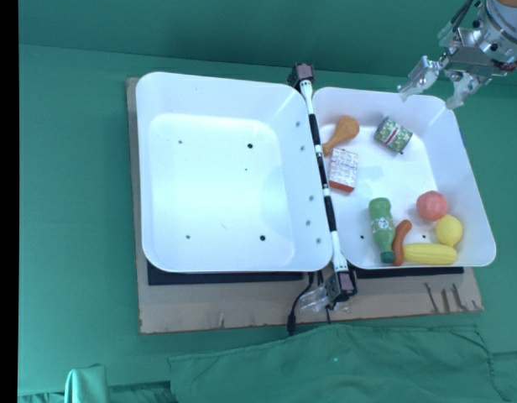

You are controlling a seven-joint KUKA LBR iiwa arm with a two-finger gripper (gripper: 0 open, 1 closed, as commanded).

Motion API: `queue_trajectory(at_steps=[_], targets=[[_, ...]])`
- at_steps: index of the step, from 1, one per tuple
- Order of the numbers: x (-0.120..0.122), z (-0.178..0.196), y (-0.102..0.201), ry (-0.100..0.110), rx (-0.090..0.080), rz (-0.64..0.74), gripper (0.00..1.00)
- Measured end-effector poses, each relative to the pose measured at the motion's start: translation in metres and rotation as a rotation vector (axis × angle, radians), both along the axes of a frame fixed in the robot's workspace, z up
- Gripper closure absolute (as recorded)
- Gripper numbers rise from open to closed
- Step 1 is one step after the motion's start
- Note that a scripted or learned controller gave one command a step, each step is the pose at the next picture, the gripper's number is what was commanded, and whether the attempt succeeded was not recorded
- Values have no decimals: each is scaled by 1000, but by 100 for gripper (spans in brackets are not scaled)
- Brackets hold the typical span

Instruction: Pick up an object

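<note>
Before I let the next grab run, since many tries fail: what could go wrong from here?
The bottle, carrot, corn, lemon and tomato crowd one corner of the right bin, so the open gripper may nudge neighbours or close on two. The can lies on its side and might roll away.

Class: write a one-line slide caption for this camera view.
Open tool above right bin's far corner; toy foods inside.

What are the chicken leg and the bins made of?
The chicken leg looks like smooth molded plastic: even orange-tan color with a slight sheen, so probably a toy. The bins look like glossy white plastic, with rounded, molded corners and soft reflections. Neither can be confirmed from looks alone.
</note>
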State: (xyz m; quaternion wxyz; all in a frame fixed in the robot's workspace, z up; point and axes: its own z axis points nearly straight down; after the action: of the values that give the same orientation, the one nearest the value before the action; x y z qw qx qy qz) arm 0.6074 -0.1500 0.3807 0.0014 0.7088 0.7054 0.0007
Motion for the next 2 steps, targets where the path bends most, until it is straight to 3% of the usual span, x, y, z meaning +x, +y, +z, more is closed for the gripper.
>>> queue_trajectory(at_steps=[1,2], targets=[[0,0,0,0,0,0,0],[-5,-40,-4,4,-1,0,0]])
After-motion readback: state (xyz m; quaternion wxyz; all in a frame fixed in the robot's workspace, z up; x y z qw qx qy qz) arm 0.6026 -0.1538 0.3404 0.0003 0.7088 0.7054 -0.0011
